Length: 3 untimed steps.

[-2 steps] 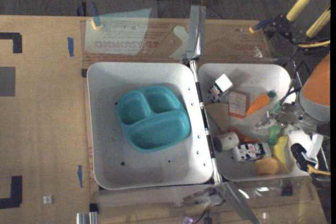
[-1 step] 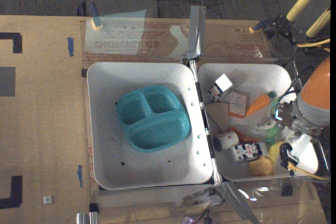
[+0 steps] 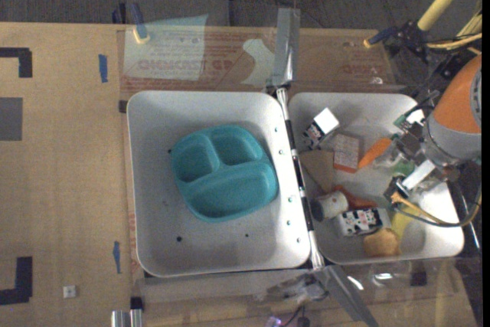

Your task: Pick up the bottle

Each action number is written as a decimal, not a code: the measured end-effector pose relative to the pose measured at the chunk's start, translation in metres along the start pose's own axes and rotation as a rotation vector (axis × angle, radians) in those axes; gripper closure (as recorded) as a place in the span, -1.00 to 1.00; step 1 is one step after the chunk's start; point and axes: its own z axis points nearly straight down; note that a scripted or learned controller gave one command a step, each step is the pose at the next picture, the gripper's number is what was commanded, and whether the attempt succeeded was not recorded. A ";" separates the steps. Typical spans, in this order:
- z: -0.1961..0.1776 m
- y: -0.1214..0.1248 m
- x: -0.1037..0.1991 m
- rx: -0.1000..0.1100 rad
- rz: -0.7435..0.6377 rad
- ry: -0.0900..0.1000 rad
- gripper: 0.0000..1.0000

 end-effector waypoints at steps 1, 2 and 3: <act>0.001 0.041 0.033 0.027 -0.002 -0.007 -1.00; -0.011 0.044 0.034 0.004 -0.009 -0.011 1.00; -0.011 0.043 0.037 0.005 -0.011 -0.006 -1.00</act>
